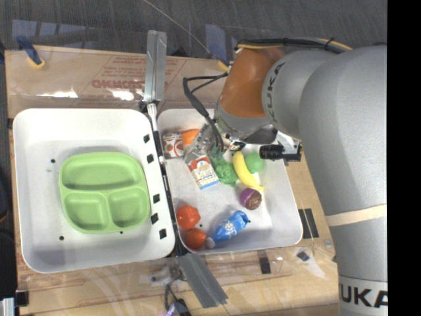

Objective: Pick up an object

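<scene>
the grey arm [342, 150] reaches in from the right, and its orange band [245, 87] sits just above the gripper [209, 140], which hangs low over the far part of the right bin [286, 226]; whether it is spread or pressed together cannot be told, and nothing can be seen pinched in it

both white bins stand side by side on the counter [79, 68]; the left bin [33, 143] lies well to the left of the gripper and carries a green divided tray [103, 191]

in the right bin the things crowd close around the gripper: a small carton with red and white print [204, 172] lies just below it, tilted, and a red and white can [173, 145] lies just to its left with an orange piece [190, 135] beside that; a green leafy item [225, 171] sits just right of the carton, and a yellow banana [244, 170] lies to the gripper's lower right, with a green round piece [253, 161] touching it

further toward the near side, a purple onion-like item [250, 197] rests below the banana; a blue wrapped packet [229, 227] lies near the front wall, and two red-orange tomatoes [187, 217] sit in the near left corner, well apart from the gripper
</scene>
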`<control>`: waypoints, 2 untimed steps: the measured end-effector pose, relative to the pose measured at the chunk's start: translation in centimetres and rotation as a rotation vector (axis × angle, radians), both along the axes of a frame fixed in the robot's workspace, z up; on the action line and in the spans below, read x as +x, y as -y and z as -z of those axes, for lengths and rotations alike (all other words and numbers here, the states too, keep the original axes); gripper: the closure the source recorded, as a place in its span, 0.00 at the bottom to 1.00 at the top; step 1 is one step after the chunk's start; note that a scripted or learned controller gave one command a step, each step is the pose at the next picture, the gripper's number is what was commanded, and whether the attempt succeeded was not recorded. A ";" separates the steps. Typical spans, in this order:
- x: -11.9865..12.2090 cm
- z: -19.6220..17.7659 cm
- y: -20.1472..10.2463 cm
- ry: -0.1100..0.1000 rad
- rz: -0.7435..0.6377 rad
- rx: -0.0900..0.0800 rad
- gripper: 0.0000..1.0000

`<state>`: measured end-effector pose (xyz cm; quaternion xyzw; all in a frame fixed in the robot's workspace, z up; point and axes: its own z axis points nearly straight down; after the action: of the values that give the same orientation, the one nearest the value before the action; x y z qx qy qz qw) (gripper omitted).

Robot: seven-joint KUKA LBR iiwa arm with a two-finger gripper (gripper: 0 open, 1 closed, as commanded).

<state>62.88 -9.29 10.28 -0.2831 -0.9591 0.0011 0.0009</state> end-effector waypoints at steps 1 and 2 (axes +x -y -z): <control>0.0 0.0 -0.1 -0.001 -0.001 0.000 0.00; -5.3 1.2 0.0 -0.001 0.154 0.002 0.00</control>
<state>57.58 -9.25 9.09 -0.3559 -0.9345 0.0003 0.0016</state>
